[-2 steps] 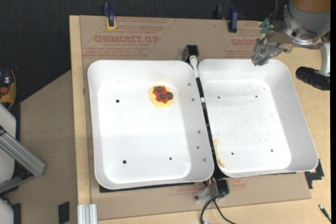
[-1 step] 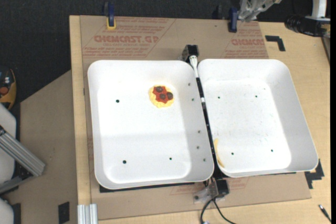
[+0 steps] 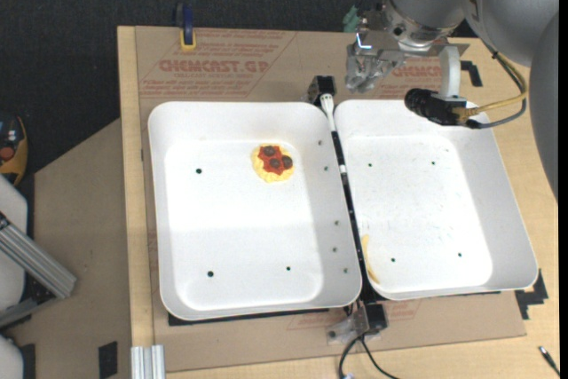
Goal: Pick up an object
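Small yellow-red toy (image 3: 274,162) lies in left bin (image 3: 177,191), details too small to read; jaws (image 3: 366,75) hover beyond right bin (image 3: 497,217) far rim, holding nothing, grip state unclear.

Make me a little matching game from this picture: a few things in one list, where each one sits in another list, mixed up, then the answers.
Things:
1. toy pizza
2. gripper
3. blue and yellow clamp
4. left bin

Places:
A. at the bench's far edge, left of the printed lettering
B. above the far edge of the right bin
C. inside the left bin, toward its far side
D. beside the right bin, sharing the black middle strip

Pairs: 1-C, 2-B, 3-A, 4-D
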`<state>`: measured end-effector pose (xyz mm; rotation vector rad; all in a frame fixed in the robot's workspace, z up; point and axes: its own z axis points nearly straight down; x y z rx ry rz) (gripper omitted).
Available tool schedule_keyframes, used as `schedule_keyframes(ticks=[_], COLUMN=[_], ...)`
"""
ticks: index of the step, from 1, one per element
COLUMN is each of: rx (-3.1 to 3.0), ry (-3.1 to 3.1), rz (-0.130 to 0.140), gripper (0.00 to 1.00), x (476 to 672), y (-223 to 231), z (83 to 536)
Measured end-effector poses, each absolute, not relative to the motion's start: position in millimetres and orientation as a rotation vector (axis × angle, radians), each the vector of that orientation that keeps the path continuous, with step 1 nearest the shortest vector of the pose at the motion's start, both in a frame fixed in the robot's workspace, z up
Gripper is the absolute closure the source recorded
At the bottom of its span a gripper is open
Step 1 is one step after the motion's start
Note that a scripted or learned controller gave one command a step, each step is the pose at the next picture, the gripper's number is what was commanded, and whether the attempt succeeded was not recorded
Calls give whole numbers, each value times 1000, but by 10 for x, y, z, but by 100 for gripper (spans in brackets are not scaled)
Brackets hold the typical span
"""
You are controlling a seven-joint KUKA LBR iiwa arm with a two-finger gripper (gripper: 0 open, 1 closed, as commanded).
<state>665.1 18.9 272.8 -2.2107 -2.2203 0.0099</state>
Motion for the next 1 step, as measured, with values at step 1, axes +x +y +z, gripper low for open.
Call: schedule_keyframes(ticks=[1], rx=[-2224], ry=[-2229], rz=[-13], gripper=[100], x=[6673], y=[327], z=[3725])
